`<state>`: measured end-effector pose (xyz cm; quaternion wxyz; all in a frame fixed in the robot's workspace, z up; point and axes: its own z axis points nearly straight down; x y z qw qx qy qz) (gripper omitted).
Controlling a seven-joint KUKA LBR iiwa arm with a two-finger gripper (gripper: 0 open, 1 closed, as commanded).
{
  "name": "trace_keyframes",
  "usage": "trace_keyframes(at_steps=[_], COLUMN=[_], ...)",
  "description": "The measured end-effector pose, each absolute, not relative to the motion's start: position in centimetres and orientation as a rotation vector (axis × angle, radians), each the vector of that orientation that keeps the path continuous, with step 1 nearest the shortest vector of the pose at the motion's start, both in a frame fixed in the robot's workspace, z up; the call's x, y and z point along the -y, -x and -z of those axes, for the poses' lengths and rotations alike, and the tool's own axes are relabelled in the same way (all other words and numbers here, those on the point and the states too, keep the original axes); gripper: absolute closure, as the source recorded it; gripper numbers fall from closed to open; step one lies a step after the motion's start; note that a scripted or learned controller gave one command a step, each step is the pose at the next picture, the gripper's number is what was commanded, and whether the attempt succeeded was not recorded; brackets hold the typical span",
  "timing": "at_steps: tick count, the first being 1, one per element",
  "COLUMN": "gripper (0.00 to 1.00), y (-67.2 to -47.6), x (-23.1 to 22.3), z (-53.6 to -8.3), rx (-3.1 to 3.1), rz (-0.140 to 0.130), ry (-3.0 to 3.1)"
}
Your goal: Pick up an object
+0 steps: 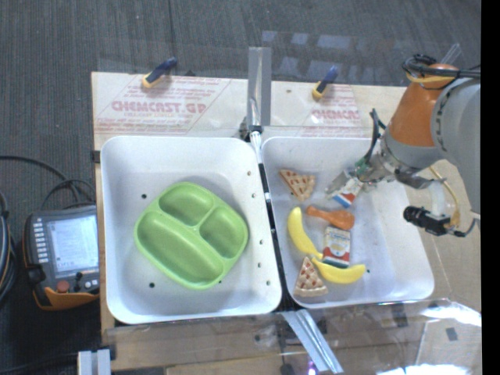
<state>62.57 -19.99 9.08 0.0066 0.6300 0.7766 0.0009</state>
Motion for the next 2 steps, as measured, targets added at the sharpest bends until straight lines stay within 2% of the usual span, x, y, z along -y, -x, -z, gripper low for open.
trace_keyframes(at_steps=[1, 2], gripper=[1.00, 1.00], y=[-62.6, -63.9], x=[19.8, 14.9], z=[-9.8, -18.8], rx=[-2.434, -2.305], rz=[-0.004, 0.005], ry=[-1.972, -2.137])
